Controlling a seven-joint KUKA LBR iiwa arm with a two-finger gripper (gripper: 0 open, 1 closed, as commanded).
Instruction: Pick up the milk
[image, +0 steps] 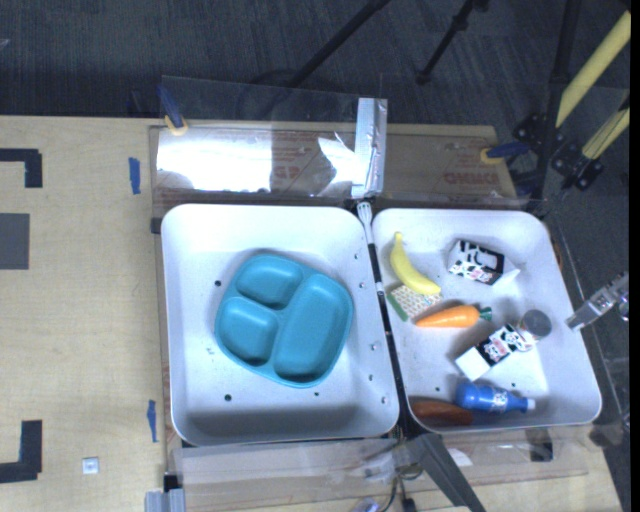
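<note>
**benchwatcher:** Milk is what it's after, and I count two cow-print cartons in the right bin (575, 345). One milk carton (497, 350) lies on its side just below the carrot (450, 316), tilted, white end pointing down-left. A second cow-print carton (473, 260) sits above the carrot, toward the back wall, also tipped over. I can't say which of them the task means.

**kuka_dan:** Where's the hand?

**benchwatcher:** Barely in shot. A grey bit of the hand (605, 303) pokes in well right of the carrot, past the bin's rim. Can't tell if it's spread or pinched shut, too little of it on show. Nothing's in it that I can see.

**kuka_dan:** Crowded around there?

**benchwatcher:** Yep. Banana (410, 268) up-left of the carrot, a blue bottle (492, 401) below it near the front wall, and a small grey disc (536, 324) to the right, just beside the lower carton. My guess is everything was dumped in loose, which is why it's all lying flat. The blue tray (285, 318) sits alone in the left bin (190, 330), far left of the carrot, out of the way.
</note>
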